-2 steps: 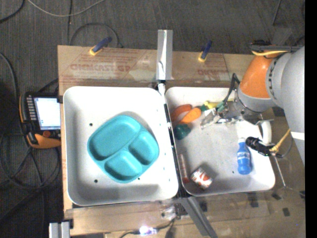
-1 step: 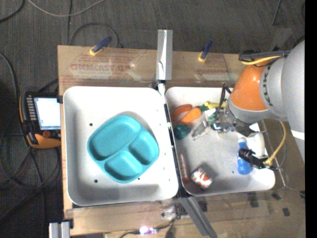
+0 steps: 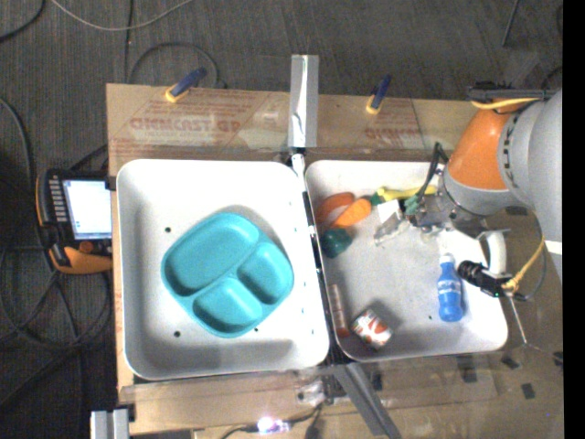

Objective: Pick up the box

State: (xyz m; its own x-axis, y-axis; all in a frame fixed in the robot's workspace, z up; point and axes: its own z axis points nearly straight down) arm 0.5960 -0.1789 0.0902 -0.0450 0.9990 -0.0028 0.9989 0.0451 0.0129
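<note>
Box (image 3: pixel 367 327) lies alone; blue bottle (image 3: pixel 448 288) sits near gripper (image 3: pixel 395 223).

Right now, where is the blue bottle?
The blue bottle lies in the right bin, near its right wall, below the pincer and to the right of the red-and-white can.

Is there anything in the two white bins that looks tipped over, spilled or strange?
Nothing looks spilled or damaged. In the right bin, the small blue plastic bottle and the red-and-white can both lie on their sides instead of standing. The turquoise divided plate sits at a slant in the left bin.
</note>
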